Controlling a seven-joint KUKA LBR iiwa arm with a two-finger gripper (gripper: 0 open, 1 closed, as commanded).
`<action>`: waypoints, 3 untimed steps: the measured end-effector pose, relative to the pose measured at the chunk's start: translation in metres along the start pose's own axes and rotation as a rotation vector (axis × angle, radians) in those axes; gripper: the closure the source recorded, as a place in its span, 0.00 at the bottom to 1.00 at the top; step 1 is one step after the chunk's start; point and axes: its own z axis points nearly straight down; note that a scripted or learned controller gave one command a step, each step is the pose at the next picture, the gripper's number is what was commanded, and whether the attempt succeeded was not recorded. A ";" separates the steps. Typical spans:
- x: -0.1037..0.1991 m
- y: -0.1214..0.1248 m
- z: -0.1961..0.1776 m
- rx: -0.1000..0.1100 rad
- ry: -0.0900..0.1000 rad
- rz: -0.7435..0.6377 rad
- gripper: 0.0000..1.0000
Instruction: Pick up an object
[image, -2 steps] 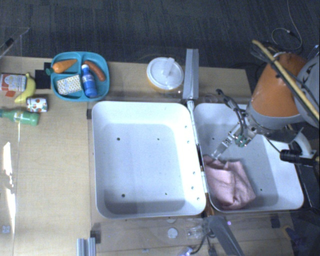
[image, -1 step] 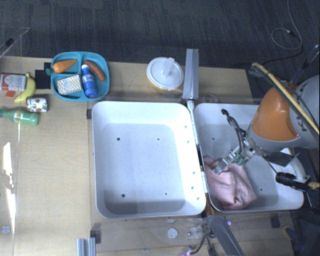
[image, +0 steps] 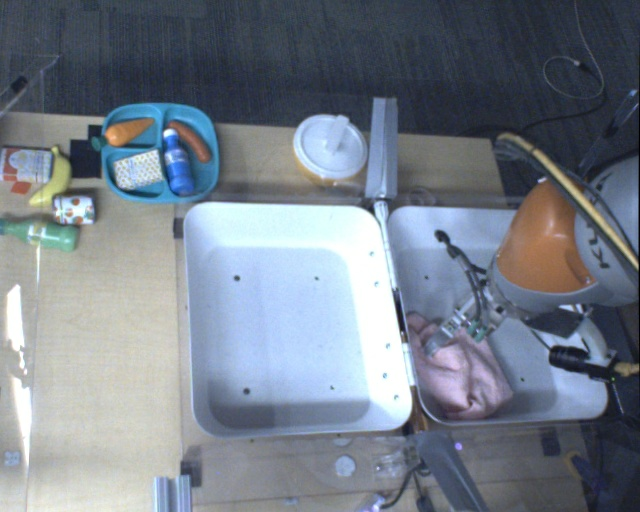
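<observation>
Right now the hand (image: 470, 325) touches the pink cloth (image: 462, 374) in the right bin (image: 560, 398); its grip I cannot tell. Soft folds could slip free.

Grey arm (image: 612, 215) with orange band (image: 543, 242), black cables, and a metallic end effector (image: 470, 326).
</observation>
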 end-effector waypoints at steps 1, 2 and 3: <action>0.001 0.003 -0.011 -0.004 0.001 -0.002 1.00; -0.031 0.062 -0.090 0.015 0.010 0.205 1.00; -0.094 0.091 -0.131 0.014 0.007 0.306 1.00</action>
